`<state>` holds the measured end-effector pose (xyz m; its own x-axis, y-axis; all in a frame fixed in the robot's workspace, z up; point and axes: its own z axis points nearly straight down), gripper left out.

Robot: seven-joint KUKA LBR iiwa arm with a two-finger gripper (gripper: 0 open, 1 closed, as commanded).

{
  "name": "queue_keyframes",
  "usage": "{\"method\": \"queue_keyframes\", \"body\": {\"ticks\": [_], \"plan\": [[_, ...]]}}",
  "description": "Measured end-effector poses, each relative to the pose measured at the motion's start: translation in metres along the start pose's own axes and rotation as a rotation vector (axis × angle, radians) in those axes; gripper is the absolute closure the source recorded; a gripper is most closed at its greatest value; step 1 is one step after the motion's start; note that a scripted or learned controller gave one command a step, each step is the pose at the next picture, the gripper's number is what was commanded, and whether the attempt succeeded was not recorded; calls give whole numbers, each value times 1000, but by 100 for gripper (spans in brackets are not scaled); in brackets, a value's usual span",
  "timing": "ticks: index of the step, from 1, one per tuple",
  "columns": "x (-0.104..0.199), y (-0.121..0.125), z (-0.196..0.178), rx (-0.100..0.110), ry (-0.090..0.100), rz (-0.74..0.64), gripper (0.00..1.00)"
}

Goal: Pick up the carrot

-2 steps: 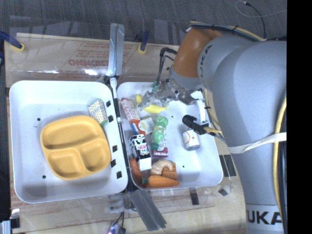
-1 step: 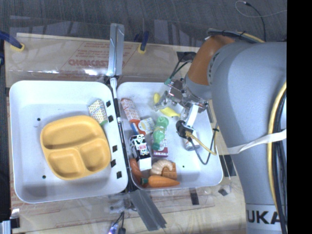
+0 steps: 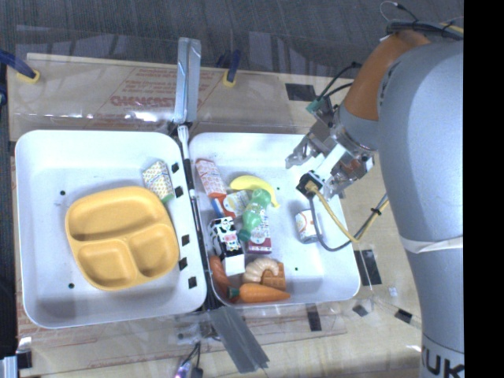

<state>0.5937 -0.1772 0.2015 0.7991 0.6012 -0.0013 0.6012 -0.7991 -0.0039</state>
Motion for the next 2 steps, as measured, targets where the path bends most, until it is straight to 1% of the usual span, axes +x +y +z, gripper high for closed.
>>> {"method": "queue_keyframes", "body": {"ticks": [1, 2], "plan": [[-14, -53, 112, 3, -3, 287, 0], [-14, -53, 102, 7, -5, 282, 100]]}}
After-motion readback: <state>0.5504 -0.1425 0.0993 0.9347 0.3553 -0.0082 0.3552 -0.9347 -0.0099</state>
